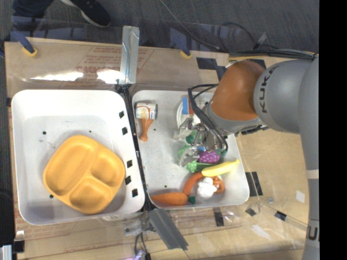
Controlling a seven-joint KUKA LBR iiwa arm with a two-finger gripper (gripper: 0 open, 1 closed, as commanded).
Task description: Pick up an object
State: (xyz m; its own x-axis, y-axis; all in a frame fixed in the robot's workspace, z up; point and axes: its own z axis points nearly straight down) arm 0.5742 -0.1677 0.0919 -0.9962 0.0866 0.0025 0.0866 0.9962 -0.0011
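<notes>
— What's the gripper (pixel 198 140) over, can you see from there?

— A heap of toy food along the right bin's (pixel 162 161) right wall. The purple grape bunch (pixel 210 157) sits right under the metal parts, with something green (pixel 187 160) just left of it, but that green piece is half buried and I can't name it.

— Is it holding the grapes?

— Can't tell. The wrist and the orange band (pixel 234 93) cover most of the hand, and what pokes out is a tangle of shiny metal and cable (whether the fingers are apart or together, I honestly cannot say). Nothing shows clearly between them.

— And around that?

— A yellow banana-like piece (pixel 221 168) lies just below the grapes, tilted up toward the right wall. Below it, a white knobbly thing (pixel 205 188) touching a curved reddish sausage (pixel 191 182). An orange carrot (pixel 169 199) lies flat along the bottom edge, near the bottom-left corner.

— Anything at the top?

— A small can (pixel 146 111) by the top-left corner, on its side I think, and a brown drumstick (pixel 145 129) just below it. There's a white round plate or lid (pixel 183 112) near the top edge, partly hidden by the arm.

— The other bin?

— The left bin (pixel 32 112) holds a yellow divided tray (pixel 84 173), lying toward its bottom edge, well apart from everything else.
</notes>
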